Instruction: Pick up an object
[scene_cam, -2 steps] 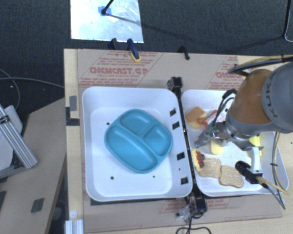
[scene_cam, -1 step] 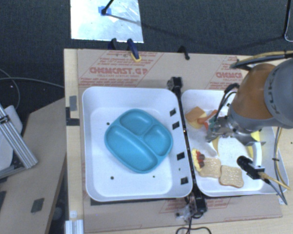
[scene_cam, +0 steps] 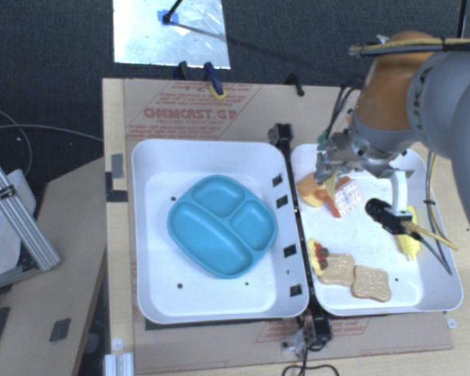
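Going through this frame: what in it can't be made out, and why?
All in the camera view:
1. Orange food piece: its far side is covered by the gripper, so contact between them cannot be judged.
2. Red-and-white packet: the print is blurred and unreadable.
3. Small yellow-and-red item beside the toast slice: too small to identify.
4. Right bin: its far right corner is hidden by the arm.

The arm (scene_cam: 431,84) runs off the right edge and covers the far corner of the right bin (scene_cam: 423,284). The gripper (scene_cam: 327,171) overlaps an orange food piece (scene_cam: 309,187) (its kind too blurred to tell).
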`<move>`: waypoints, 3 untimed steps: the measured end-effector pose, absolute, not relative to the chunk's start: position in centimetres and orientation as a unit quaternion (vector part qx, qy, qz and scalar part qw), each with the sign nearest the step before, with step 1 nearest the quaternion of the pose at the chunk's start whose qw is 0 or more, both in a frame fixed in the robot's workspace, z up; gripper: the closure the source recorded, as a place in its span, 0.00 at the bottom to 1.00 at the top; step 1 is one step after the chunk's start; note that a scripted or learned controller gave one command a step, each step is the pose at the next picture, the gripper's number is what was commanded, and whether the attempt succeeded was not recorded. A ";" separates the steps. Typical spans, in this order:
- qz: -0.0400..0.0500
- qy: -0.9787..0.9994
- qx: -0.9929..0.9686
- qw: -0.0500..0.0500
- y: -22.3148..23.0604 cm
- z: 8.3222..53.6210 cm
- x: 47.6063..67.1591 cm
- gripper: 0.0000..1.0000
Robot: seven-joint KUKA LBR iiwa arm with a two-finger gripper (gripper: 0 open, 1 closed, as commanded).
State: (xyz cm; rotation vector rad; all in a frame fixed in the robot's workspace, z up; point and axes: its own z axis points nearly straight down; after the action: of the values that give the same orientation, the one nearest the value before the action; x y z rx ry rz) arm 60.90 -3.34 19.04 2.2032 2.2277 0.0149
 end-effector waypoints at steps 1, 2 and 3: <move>0.001 0.711 0.704 -0.001 3.3 27.0 52.8 1.00; -0.001 0.710 0.705 -0.001 7.5 20.8 53.1 1.00; 0.004 0.710 0.704 0.002 10.1 34.1 48.6 1.00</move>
State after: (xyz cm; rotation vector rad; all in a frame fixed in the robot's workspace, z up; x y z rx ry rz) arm 48.57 10.06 34.08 2.2094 2.2288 0.0132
